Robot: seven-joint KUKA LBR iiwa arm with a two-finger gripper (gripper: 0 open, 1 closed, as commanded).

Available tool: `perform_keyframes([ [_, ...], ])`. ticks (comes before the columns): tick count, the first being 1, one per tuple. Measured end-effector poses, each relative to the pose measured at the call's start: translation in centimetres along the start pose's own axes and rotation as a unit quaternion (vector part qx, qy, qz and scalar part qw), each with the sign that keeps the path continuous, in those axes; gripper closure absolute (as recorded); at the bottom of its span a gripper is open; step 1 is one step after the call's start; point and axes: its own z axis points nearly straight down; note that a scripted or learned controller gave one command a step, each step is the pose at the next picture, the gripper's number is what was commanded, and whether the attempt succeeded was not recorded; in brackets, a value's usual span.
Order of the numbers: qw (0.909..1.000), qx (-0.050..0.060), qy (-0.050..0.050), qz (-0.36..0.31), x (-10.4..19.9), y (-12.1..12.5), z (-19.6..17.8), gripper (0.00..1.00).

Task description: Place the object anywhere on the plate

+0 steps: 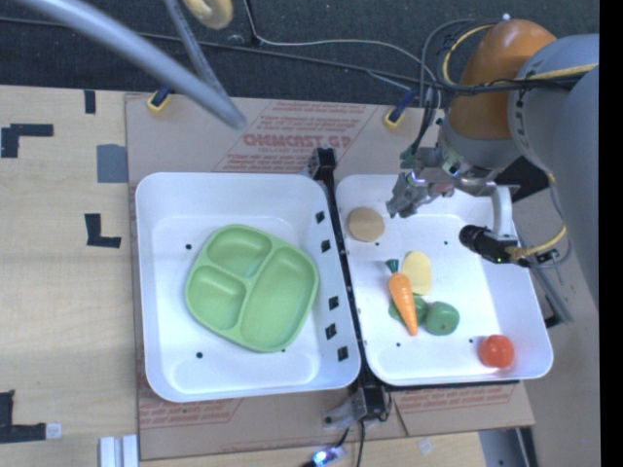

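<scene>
A green divided plate (pixel 253 287) lies in the left bin (pixel 161 212). In the right bin (pixel 516 300) are a tan round cookie-like piece (pixel 366 224), an orange carrot (pixel 403 303), a pale yellow piece (pixel 419 270), a green piece (pixel 441 317) and a red tomato (pixel 496 350). My gripper (pixel 407 202) hangs over the right bin's far edge, just right of the tan piece and above it. Nothing shows between its fingers.
A black divider (pixel 336 261) runs between the two bins. Cables (pixel 321 47) trail across the dark back area. A grey pole (pixel 127 37) crosses the top left. Black hardware (pixel 492 243) sits at the right bin's right side.
</scene>
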Motion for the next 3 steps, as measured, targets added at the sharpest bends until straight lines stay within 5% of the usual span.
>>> perform_keyframes([
  [1,1.0,-0.001,-0.001,0.0,0.0,0.5,-6.3,1.0],
  [3,1.0,0.004,0.001,-0.002,10.5,-3.3,-4.8,1.0],
])
